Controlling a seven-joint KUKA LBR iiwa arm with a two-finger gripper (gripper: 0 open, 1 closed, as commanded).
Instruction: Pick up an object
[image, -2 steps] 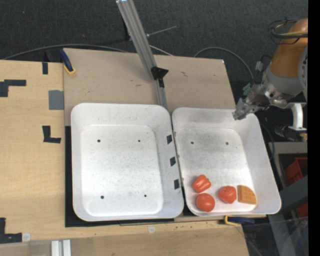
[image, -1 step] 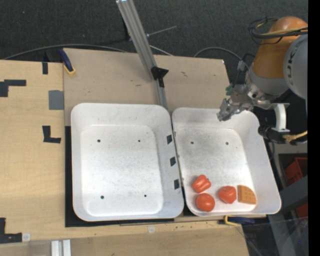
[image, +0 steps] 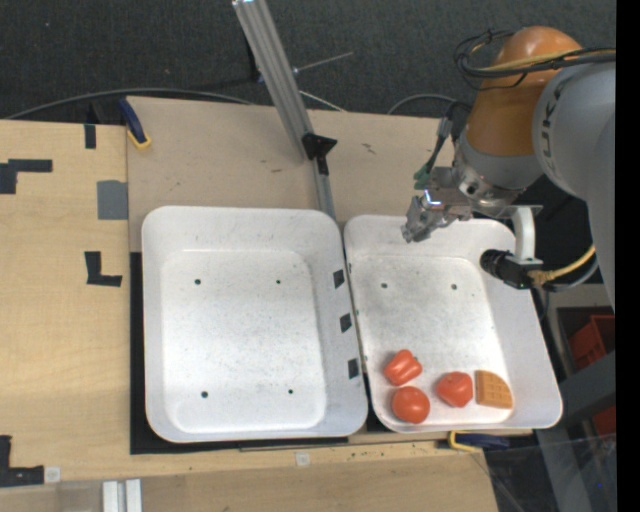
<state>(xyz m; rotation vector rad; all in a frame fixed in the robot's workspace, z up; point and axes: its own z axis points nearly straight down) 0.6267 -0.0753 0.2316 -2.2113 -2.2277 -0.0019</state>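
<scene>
The gripper is hanging over the far left corner of the right bin, high above the rim. Nothing is lying between its fingers, and whether they are open or closed I cannot tell at this size and angle.

The candidate objects are sitting well apart from it, clustered along the near wall of the same bin: a red pepper-like piece, a red round piece just near of it, a second red piece to the right, and a tan waffle-like block touching or almost touching that one. The left bin is holding no objects.

Risks, in my judgement:
- The items are crowding the near wall, so a finger descending there is likely striking the rim or wall instead of straddling a piece.
- The rounded red pieces are prone to rolling or squirting out as the fingers close.
- Close spacing is inviting a finger landing on a neighbour, nudging both away.
</scene>
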